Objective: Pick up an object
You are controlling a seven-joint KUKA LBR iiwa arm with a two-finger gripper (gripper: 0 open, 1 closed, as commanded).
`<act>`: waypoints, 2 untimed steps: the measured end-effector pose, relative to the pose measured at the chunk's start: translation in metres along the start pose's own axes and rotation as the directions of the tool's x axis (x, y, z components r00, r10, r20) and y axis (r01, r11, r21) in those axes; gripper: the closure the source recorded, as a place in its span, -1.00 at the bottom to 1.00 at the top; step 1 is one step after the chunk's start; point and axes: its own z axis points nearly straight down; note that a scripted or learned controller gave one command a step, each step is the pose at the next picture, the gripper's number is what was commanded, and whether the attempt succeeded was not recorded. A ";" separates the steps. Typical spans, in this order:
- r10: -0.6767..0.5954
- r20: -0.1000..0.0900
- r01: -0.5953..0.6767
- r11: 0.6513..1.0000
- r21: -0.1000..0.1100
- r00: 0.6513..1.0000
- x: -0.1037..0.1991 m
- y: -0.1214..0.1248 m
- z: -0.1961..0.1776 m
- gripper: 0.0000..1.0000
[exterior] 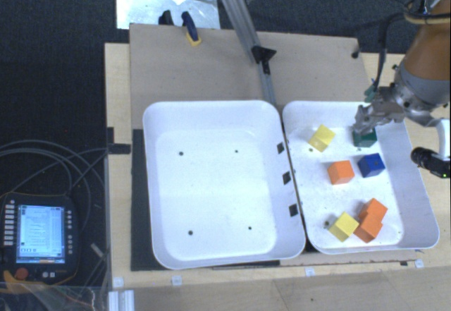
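The gripper [366, 126] sits low in the right bin [416, 190], directly over a green block [365, 138] near the far edge; whether it pinches the block can't be told.

claw [367, 123]: low over right bin [416, 197], far side, green block [365, 138] right under it, touching or nearly
toward viewer from claw: blue cube [371, 164] near, orange cube [340, 172] beside that, gap between the two narrow
left of claw: yellow cube [321, 138] near, open floor between
far toward viewer: yellow block [344, 226] and two orange blocks [371, 220] clustered, touching, tight
claw's right: bin wall close, little room
far left: left bin [211, 183] floor bare, wide open
between bins: raised rims with black clips [287, 178]
beyond bins: slanted grey pole [239, 10] over the bench
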 end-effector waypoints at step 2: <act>-0.006 -0.004 0.006 1.000 0.008 1.000 0.054 -0.005 -0.022 1.00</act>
